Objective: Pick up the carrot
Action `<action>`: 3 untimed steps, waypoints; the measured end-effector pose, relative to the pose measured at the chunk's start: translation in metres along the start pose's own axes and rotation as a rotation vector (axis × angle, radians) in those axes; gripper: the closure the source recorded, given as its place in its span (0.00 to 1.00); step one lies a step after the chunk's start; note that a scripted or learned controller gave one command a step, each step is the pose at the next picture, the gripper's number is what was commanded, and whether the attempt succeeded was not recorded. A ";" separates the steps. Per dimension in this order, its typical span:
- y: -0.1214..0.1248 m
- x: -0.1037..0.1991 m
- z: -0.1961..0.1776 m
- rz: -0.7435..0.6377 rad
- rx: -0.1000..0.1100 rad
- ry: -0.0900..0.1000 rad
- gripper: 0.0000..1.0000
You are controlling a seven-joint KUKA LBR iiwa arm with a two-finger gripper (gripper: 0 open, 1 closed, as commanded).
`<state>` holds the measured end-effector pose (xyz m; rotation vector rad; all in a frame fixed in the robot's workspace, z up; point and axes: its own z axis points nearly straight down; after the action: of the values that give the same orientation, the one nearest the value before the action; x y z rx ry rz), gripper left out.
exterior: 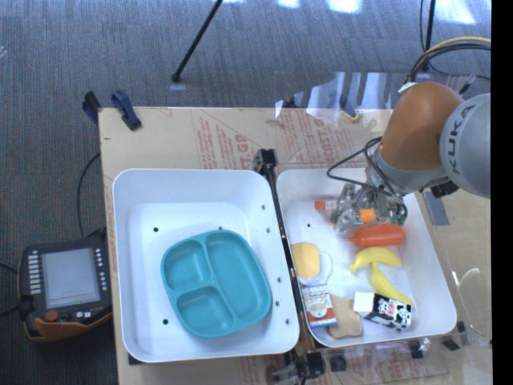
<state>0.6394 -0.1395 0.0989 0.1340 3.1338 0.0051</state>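
- Table (200, 135): brown board top with red print, carrying two shallow white bins side by side.
- Arm (429, 135): grey with orange band, reaching in from the right, wrist over the right bin's far half.
- Left bin (136, 191): holds a teal divided plate (215, 292), three compartments, lying flat and tilted toward the near right corner.
- Right bin (433, 255): crowded with small items.
- Gripper (365, 211): low in the right bin, just above the carrot's far edge; whether the fingers are wide or narrow, cannot tell — metal parts blur together.
- Carrot (377, 236): orange-red, lying crosswise, just beside the gripper on its near side; not seen between the fingers.
- Bananas (378, 267): two yellow pieces touching the carrot's near side.
- Yellow round item (305, 260) left of the bananas; small carton (319, 305) and tan piece (346, 318) nearer; black-and-white carton (391, 311) at near right.
- Teach pendant (62, 287) on the floor, left.
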 end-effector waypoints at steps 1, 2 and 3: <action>0.006 0.070 0.012 -0.037 0.001 0.008 1.00; 0.006 0.069 0.011 -0.038 0.002 0.004 0.00; 0.023 0.029 0.012 0.152 0.004 0.015 0.00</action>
<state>0.6126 -0.1144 0.0872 0.3738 3.1299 0.0005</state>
